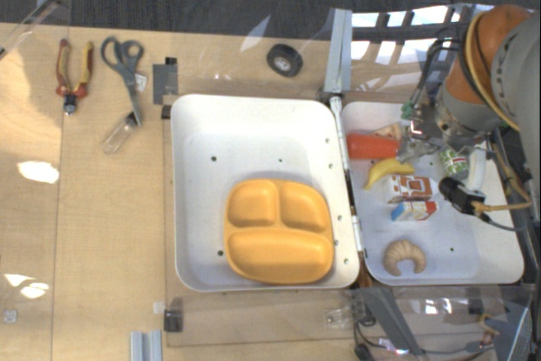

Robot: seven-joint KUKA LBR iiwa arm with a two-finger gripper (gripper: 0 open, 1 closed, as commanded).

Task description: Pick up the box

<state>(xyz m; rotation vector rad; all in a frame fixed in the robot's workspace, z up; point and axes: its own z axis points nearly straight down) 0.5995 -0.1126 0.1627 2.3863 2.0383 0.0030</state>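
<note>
**Box is still lying in the right bin as the arm is hanging over it**

The small box (412, 199), white with red and blue print, is lying flat near the middle of the right bin (499, 266), with nothing around it that could be lifting it. The grey arm (499, 55) with its orange band is reaching in over the bin's far right corner, and the end effector (420, 131) is sitting low above the far part of the bin, close to the red item (372, 146) and the banana (389, 172) and a little way short of the box. Whether it is spread or pressed together cannot be told from this slanted look, since cables and the wrist are crowding it. A croissant (406, 256) is resting by the bin's near edge and a green and white packet (456, 161) is lying under the arm. The left bin (194, 182) is carrying a yellow divided tray (279, 230); pliers (71, 72), scissors (125, 68) and a tape roll (285, 59) are lying along the bench's far edge. By this showing the pick is not yet made: the approach, the closing and the lift all appear to be outstanding
</note>
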